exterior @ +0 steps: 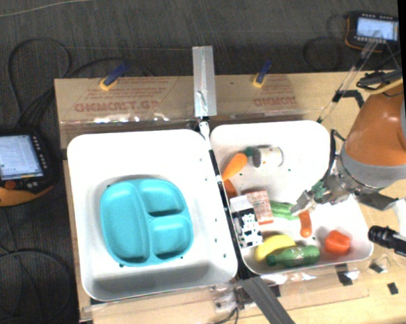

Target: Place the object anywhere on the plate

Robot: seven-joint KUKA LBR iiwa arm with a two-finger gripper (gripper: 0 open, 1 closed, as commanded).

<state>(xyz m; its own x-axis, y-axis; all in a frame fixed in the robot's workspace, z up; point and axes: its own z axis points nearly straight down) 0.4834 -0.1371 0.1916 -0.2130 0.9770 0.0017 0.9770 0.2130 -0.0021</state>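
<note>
Blue three-compartment plate [148, 220], gripper [303, 202] above small orange-red piece [305, 223], grip state unclear

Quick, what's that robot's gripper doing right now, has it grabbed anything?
Gripper: low in the right bin, just above a small orange-red piece; whether it is open, shut or holding anything cannot be told.

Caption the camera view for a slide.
Gripper over toy food in the right bin; blue plate in left bin.
</note>
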